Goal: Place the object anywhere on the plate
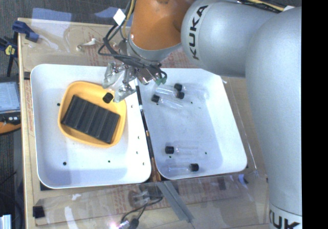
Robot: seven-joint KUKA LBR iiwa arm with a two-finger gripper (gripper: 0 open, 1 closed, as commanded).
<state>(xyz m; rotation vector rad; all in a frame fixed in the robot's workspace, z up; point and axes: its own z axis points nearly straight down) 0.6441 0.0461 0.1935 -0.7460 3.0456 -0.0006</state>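
A wooden bench (92, 205) seen from above at a slant carries two shallow white bins side by side. Nearest the viewer, in the right bin (233, 136), two clear vials with black caps lie close to the front edge, one (183, 168) at the rim and one (177, 149) just behind it. Further back in that bin two more clear vials (171, 95) lie near each other towards its left rear part. The left bin (46, 171) holds a yellow plate (69, 97) with a dark ribbed insert (92, 118) lying on it. At the plate's rear right rim sits a small black object (107, 97), touching or just over the rim, directly below the gripper (122, 88). The gripper hangs over the divide between the bins; whether its fingers are spread or closed on anything cannot be told. Behind it rises the grey arm (230, 33) with its orange band (154, 18), reaching in from the right
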